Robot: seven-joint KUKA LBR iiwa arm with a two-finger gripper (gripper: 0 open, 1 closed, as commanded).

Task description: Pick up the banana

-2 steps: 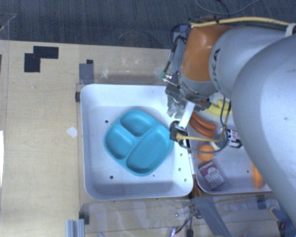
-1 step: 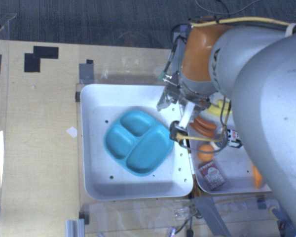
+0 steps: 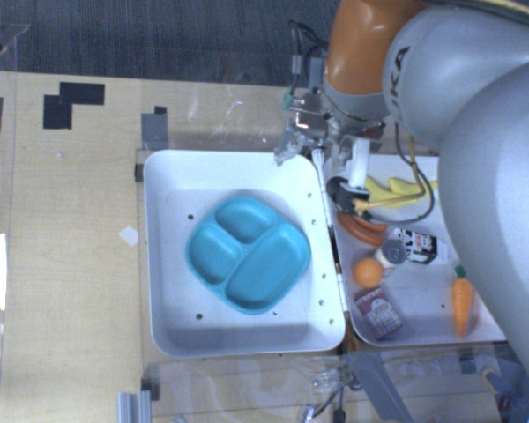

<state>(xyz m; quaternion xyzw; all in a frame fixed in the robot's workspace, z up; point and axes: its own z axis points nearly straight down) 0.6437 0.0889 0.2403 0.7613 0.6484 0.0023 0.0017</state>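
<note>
jaws: cannot tell. gripper [image 3: 335,161] hangs just beside the banana [image 3: 397,192], which lies in the right bin [image 3: 423,329] above the orange [image 3: 368,272]. likely light, curved, smooth; grip mid-body.

The right bin [image 3: 423,335] is crowded: the banana [image 3: 404,192] lies at its twelve o'clock end, hemmed at six o'clock by a sausage [image 3: 361,227], with a bottle [image 3: 416,247], orange [image 3: 368,273], packet [image 3: 378,313] and carrot [image 3: 461,303] beyond. The arm [image 3: 458,77] covers the three o'clock side. In the left bin [image 3: 159,263], open floor rings the blue plate [image 3: 249,254]
</note>
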